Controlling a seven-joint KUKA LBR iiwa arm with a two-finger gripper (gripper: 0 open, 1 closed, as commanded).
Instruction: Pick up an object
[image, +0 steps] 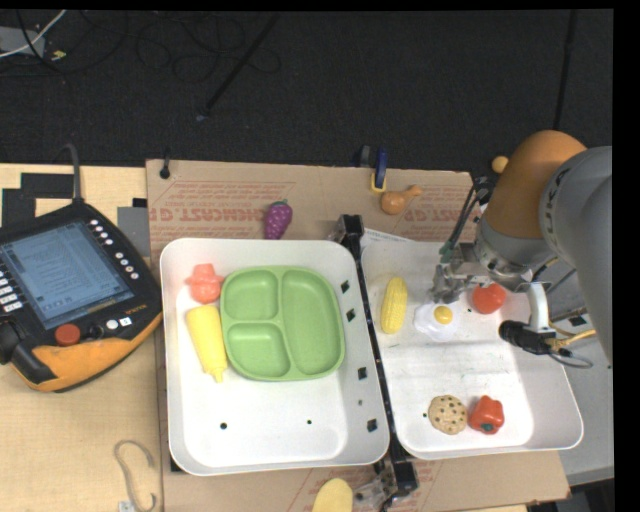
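**End effector low over the right bin, beside the fried egg**

Nearest the camera, a yellow rounded plastic piece (333, 494) sits on the table's (70, 430) front edge, just outside the two bins. Moving into the right white bin (545, 430), a tan chocolate-chip cookie (447, 414) and a small red bell pepper (487, 415) lie side by side near the front wall, close to touching.

Across in the left white bin (260, 430), a green three-compartment plastic plate (281, 324) takes the middle, a yellow plastic banana-like piece (207, 341) lies along its left rim, and a pink-orange toy (203, 284) sits just behind that.

Back to the right bin: a yellow corn cob (394, 305) stands lengthwise near the divider, a white fried egg with yellow yolk (439, 319) is just to its right, and a red tomato-like toy (489, 298) rests a little further right. The end effector (447, 283) comes down just above the egg, between corn and tomato; whether its fingers are spread or closed, I cannot tell, and nothing is visibly gripped. The grey arm with its orange band (530, 190) looms behind it.

Farther back on the cardboard, a purple grape bunch (277, 219) and an orange-tan pear-shaped toy (398, 199) lie outside the bins. Off left, an orange-and-black teach pendant (70, 290) rests on the table.
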